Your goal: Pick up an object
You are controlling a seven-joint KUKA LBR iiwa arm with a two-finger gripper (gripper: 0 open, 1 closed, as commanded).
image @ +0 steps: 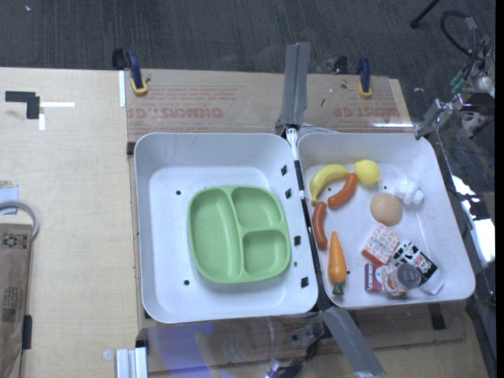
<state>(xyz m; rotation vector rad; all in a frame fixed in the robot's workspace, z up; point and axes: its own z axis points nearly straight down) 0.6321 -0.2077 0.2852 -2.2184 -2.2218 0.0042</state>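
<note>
Wooden bench (71, 211) on dark carpet (197, 14)

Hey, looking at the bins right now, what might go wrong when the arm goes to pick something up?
The banana and a sausage touch, so a grab may catch both. The cartons and can crowd the right bin's near corner, leaving little finger room. The egg looks round and could roll away.

Dark grey carpeted floor (197, 14) lies beyond the bench. Light wooden benchtop (63, 211) with brown cardboard sheet (236, 101) held by two blue-and-yellow clamps (135, 75). Black tripod leg (438, 1) at upper right.
</note>
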